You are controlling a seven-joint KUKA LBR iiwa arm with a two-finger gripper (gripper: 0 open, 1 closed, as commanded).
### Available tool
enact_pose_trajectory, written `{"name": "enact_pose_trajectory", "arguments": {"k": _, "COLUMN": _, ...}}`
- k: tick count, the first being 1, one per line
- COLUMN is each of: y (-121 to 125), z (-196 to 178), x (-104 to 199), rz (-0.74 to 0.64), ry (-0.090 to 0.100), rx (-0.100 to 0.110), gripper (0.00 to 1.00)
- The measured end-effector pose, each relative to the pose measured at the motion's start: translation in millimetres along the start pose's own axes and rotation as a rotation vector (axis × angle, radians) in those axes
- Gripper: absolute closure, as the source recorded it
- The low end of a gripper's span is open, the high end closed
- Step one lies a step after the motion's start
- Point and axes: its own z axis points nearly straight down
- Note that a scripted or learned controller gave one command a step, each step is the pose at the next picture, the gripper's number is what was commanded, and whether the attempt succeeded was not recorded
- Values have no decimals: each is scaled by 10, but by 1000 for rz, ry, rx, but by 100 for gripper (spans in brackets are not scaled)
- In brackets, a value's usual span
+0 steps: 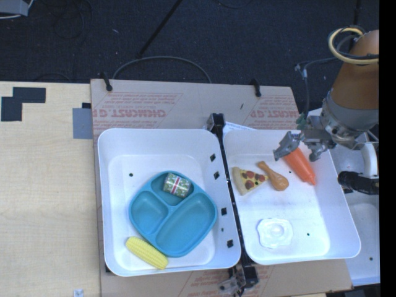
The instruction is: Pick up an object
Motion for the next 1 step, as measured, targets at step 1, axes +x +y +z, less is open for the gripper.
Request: {"name": "enact_pose_trajectory", "arguments": {"k": 1, "y": 21, "z": -66, "x": -1, "rz": -2, "ry": -2, "rx": -12, "gripper": 0}}
